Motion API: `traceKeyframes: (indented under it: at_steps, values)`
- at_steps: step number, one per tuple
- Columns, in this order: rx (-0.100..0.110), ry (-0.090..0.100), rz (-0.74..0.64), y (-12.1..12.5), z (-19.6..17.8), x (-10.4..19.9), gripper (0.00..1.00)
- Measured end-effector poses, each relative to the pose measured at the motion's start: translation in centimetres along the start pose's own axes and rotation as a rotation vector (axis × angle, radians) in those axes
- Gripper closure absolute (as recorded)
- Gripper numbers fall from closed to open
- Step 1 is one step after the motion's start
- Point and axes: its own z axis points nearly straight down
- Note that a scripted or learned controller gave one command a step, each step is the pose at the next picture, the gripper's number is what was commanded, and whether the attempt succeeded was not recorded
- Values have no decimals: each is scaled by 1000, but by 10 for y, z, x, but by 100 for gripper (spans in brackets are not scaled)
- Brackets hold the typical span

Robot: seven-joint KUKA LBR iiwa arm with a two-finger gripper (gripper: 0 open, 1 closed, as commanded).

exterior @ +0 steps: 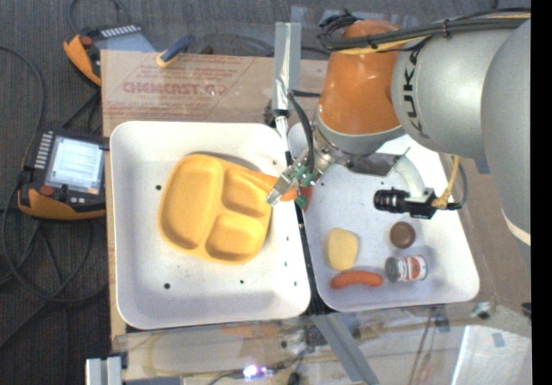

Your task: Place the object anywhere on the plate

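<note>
The two-finger gripper [287,187] hangs over the seam between the bins, its tips at the 3 o'clock rim of the plate. Its fingers are clamped on an orange carrot-shaped object [259,180], whose body points toward 10 o'clock over the plate's edge; a small red-orange bit shows just below the tips, at the 6 o'clock side of the gripper.

The yellow plastic plate with three compartments [207,211] lies tilted in the left white bin [138,288], roughly at its centre. The carrot's pointed end overlaps the plate's upper right compartment; whether it touches the surface or hangs above it cannot be told.

Right white bin [448,284]: a pale yellow potato-shaped piece [342,248] near the bin's 8 o'clock, a red-orange sausage-shaped piece [356,279] just below it at 6 o'clock. A small tin can with red label [406,268] lies on its side just to the 3 o'clock of the sausage. A round dark brown object [402,234] sits just above the can, at 12 o'clock. A black cylindrical part [397,199] on the arm projects above the brown object.

The grey arm with orange band [414,85] covers the right bin's upper half. A handheld pendant with lit screen [69,169] lies on the floor at 9 o'clock of the left bin. A cardboard sheet [185,90] sits at 12 o'clock of it.
</note>
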Motion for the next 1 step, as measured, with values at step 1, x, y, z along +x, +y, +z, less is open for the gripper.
traceKeyframes:
  at_steps: [1]
  values:
    - [0, 0, 1, 0, 0, -1, 0]
